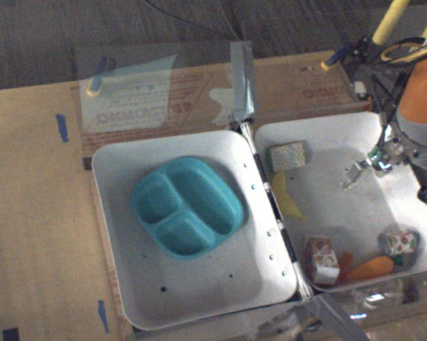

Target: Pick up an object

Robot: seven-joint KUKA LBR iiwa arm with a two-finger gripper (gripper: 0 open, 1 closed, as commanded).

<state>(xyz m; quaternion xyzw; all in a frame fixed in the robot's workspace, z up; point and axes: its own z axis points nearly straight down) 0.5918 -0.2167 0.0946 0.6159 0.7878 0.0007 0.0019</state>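
We could not tell the state of the gripper (354, 176) hovering over the right bin (326, 132), and the carrot (367, 269), banana (285, 197) and cup (398, 242) lay unpicked.

A robotics lab: taped cardboard bench (40, 229), loose cables (183, 12) on grey carpet, two white bins (121, 242).
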